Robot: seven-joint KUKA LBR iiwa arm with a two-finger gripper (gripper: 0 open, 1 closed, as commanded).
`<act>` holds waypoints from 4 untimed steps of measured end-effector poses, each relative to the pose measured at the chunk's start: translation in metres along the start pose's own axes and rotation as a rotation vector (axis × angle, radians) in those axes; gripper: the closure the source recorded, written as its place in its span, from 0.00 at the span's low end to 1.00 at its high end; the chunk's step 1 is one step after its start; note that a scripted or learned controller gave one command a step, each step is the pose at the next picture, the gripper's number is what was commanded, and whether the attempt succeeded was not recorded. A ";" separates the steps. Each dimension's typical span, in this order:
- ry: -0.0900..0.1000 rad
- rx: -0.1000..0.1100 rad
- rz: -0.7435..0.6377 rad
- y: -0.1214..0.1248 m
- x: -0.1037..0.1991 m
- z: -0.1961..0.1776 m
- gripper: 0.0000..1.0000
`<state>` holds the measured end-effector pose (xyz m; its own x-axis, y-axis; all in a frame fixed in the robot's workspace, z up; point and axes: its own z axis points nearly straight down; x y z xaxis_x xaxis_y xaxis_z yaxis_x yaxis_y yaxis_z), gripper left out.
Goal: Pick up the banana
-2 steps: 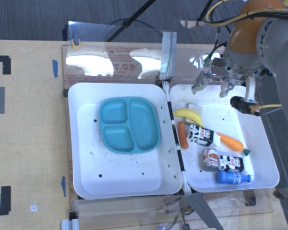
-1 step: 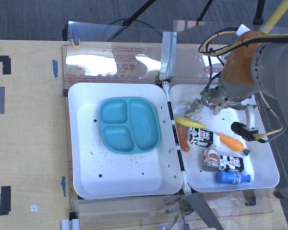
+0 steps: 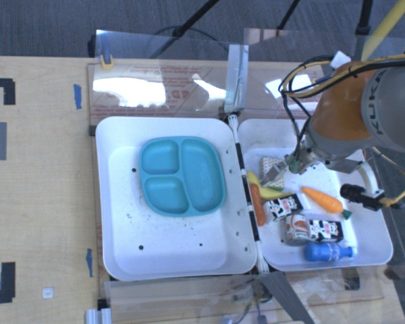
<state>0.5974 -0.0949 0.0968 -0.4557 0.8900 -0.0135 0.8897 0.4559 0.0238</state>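
Observation:
The banana is yellow and lies in the right bin close to its left wall, partly tucked under other items. My gripper hangs low over the bin, just above and to the right of the banana's upper end. Whether it touches the fruit is unclear. The grey arm with its orange band reaches in from the right above it.
An orange sausage-like piece lies beside the banana. A cow-patterned carton, a carrot, a can, a second carton and a blue bottle crowd the right bin. The left bin holds a blue divided plate.

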 end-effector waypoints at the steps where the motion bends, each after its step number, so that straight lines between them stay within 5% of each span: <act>1: 0.002 0.009 0.074 -0.058 0.014 0.004 0.00; 2: 0.010 0.023 0.182 0.021 0.008 -0.088 0.00; 4: 0.005 0.021 0.678 -0.089 0.029 0.007 0.00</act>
<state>0.5053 -0.1093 0.0873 0.2036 0.9790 0.0023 0.9790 -0.2036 0.0057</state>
